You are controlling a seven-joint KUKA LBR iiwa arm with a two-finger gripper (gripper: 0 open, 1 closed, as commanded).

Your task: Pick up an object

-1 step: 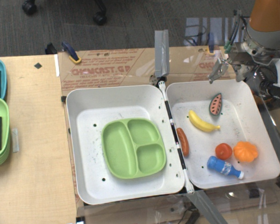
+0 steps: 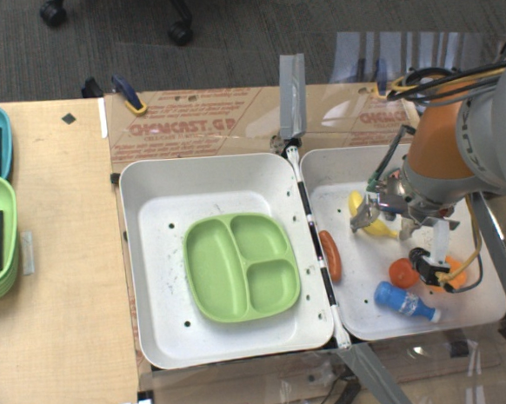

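Fingers' state cannot be told; gripper (image 2: 369, 215) low in right bin (image 2: 357, 310), right at a yellow object (image 2: 359, 204). Nearby: orange ball (image 2: 403, 272), blue bottle (image 2: 404, 302), red sausage (image 2: 330, 253) at the bin's left wall. Left bin (image 2: 159, 335) holds a green divided plate (image 2: 241, 266).

A lime-green divided plate (image 2: 241, 266) is sitting in the white left bin (image 2: 148, 196). In the white right bin (image 2: 353, 315), a yellow banana (image 2: 369, 215), a red-orange sausage (image 2: 330, 254), an orange ball (image 2: 403, 272) and a blue bottle (image 2: 402, 301) are lying.
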